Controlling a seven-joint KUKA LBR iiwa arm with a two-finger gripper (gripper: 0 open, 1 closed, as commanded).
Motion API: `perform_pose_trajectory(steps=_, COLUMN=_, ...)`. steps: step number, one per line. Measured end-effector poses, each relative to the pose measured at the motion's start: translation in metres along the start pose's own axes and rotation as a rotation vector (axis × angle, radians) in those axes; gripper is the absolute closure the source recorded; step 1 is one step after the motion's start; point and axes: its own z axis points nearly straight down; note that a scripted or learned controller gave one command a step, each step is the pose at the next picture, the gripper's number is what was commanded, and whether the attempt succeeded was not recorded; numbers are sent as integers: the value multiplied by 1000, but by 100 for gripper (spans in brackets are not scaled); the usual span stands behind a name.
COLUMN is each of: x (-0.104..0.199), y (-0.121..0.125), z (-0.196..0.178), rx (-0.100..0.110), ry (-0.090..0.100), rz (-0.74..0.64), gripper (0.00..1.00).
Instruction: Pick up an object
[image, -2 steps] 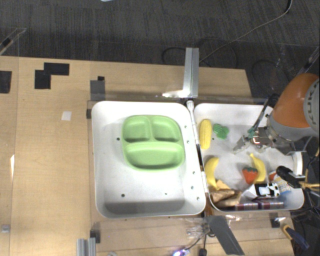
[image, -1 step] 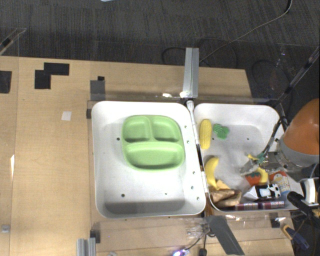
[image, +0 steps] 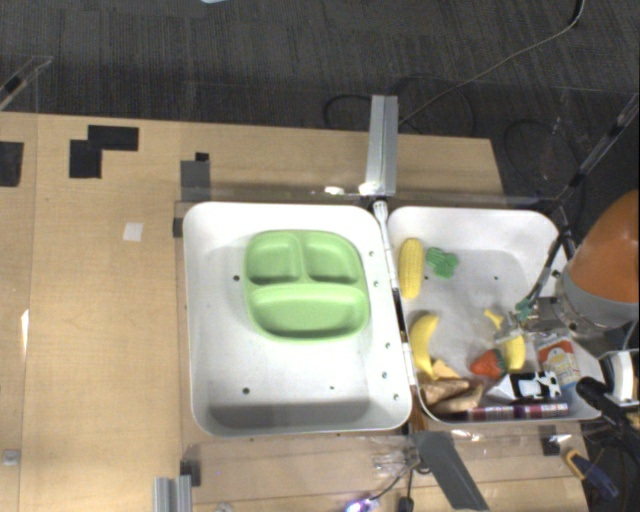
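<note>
In the right bin (image: 480, 232) lie a yellow corn cob (image: 410, 268), a small green piece (image: 442, 263), a banana (image: 424, 340), a brown lump (image: 450, 392), a red piece (image: 487, 364) and a small yellow piece (image: 513, 350). My gripper (image: 527, 318) reaches in from the right and hangs low over the bin's right side. It sits just above the small yellow piece and the red piece. The arm's orange band (image: 612, 250) is behind it. Nothing is visibly lifted off the bin floor.
The left bin (image: 215, 330) holds a green divided plate (image: 303, 282). Along the right bin's front wall lie a dark marker (image: 520, 408), a black-and-white item (image: 537, 384) and a small packet (image: 560, 360). A metal post (image: 381, 145) stands behind the bins.
</note>
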Motion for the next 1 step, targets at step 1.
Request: perform_pose_trajectory(steps=1, x=57, y=-12, z=-126, rx=16, ry=1, rz=120, gripper=100)
